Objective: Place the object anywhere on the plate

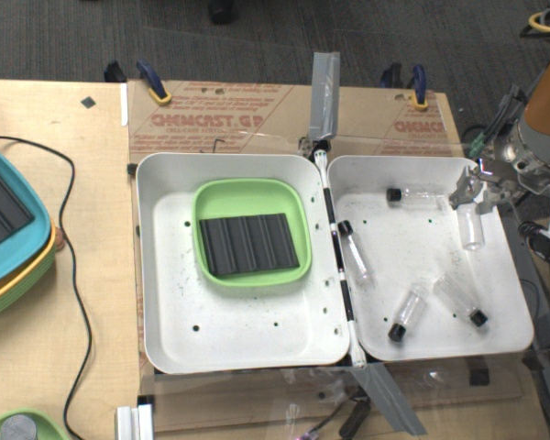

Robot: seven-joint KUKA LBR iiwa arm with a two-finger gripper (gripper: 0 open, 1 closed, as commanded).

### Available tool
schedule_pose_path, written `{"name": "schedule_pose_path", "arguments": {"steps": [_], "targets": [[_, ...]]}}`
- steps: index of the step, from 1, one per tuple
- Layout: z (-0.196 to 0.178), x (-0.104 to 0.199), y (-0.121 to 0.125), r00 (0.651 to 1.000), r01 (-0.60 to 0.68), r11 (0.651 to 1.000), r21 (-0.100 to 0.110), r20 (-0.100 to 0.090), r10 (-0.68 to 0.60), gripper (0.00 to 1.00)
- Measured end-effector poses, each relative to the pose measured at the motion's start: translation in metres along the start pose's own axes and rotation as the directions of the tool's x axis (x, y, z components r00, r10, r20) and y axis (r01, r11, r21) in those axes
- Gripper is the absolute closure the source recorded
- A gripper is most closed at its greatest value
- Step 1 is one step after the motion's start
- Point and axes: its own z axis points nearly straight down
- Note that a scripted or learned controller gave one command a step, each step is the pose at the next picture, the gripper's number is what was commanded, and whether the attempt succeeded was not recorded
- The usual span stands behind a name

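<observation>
— Clear plastic is what we are counting first: how many tubes are we seeing?

— We are seeing five clear plastic vials with black caps, all lying in the right shallow white bin (504, 333). One vial (414, 194) is lying near the bin's far wall, one (351, 248) is lying along the left wall beside the divider, one (406, 313) is lying tilted near the front, one (462, 302) is lying toward the front right corner, and one (472, 225) is sitting right under the arm's two-finger gripper (469, 197).

— Are the fingers grasping that last one?

— We are not able to tell; the gripper is hanging over the bin's right edge and the vial's top end is touching or overlapping the fingertips, but the clear plastic is blurring the contact.

— And the plate?

— We are seeing one square green plastic plate (295, 200) in the left shallow white bin (165, 319), and one dark ribbed rectangular slab (248, 244) is resting on it, covering most of its floor.

— What else is lying around?

— A brown cardboard sheet (220, 113) is sitting behind both bins, held by two blue-and-yellow clamps (152, 80) (419, 86). A grey tape strip (324, 94) is running up from the seam between the bins. On the wooden table (64, 356), we are seeing a black cable (71, 273) and a stack of teal and green trays (18, 236) at the left edge.
</observation>
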Motion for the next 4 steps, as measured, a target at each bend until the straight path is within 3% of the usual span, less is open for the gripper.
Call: {"name": "schedule_pose_path", "arguments": {"steps": [1, 2, 3, 4], "targets": [[0.000, 0.000, 0.000, 1.000, 0.000, 1.000, 0.000, 0.000, 0.000, 0.00], [-0.062, -0.007, -0.024, 0.948, -0.318, 0.948, 0.001, 0.001, 0.318, 0.00], [-0.093, -0.040, -0.026, 0.870, -0.492, 0.870, 0.002, 0.002, 0.492, 0.00], [-0.150, -0.043, -0.042, 0.724, -0.690, 0.724, 0.001, 0.002, 0.690, 0.00]]}}
